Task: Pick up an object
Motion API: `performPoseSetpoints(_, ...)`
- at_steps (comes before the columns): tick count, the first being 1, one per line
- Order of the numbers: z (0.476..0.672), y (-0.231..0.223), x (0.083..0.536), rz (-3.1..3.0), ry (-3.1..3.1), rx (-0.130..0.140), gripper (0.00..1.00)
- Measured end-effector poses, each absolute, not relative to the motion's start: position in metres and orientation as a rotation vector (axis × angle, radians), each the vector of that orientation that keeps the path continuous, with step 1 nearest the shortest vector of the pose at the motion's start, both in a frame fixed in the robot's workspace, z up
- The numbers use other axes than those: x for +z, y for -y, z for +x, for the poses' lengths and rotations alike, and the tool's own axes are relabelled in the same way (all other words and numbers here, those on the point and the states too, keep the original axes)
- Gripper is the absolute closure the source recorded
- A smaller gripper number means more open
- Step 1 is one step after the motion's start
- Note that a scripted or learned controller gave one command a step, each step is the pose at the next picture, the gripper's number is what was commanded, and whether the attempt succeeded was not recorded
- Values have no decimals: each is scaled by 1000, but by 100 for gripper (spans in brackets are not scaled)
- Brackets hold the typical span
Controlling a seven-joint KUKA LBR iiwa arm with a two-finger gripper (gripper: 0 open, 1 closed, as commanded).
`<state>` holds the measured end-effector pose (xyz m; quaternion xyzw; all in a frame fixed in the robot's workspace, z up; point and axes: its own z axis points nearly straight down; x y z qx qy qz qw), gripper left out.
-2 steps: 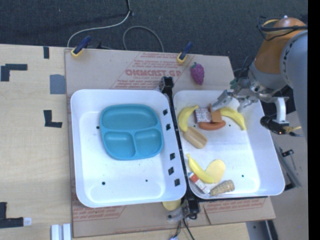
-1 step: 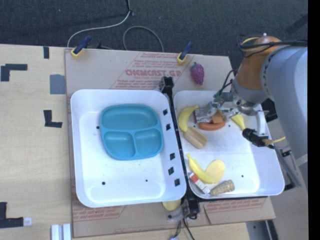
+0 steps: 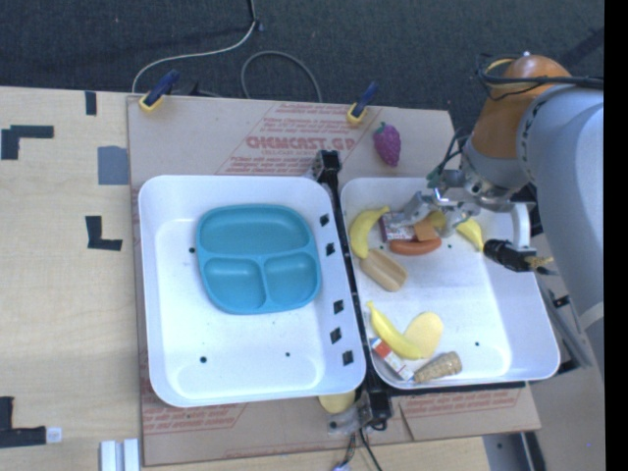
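Gripper (image 3: 407, 220): low in the right bin (image 3: 510, 307), over the red sausage (image 3: 416, 246); whether its fingers are apart, I cannot tell.
Sausage: among bananas, awkward to isolate.
Blue tray (image 3: 260, 258): left bin.

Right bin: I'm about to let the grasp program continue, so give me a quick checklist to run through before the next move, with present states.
1. Gripper over the right bin: ok.
2. Objects within reach below it, hot dog and banana: ok.
3. Object already held between the fingers: cannot tell.
4. Target isolated from neighbours: not ok, items crowd together.
5. Purple grapes inside a bin: not ok, on the cardboard.
6. Blue tray in the left bin, away from the arm: ok.
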<state>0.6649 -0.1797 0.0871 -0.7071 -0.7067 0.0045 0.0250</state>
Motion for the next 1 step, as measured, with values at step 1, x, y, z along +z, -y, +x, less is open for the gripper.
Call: performPoseSetpoints(1,666,192,87,-2176,2181,3,0)
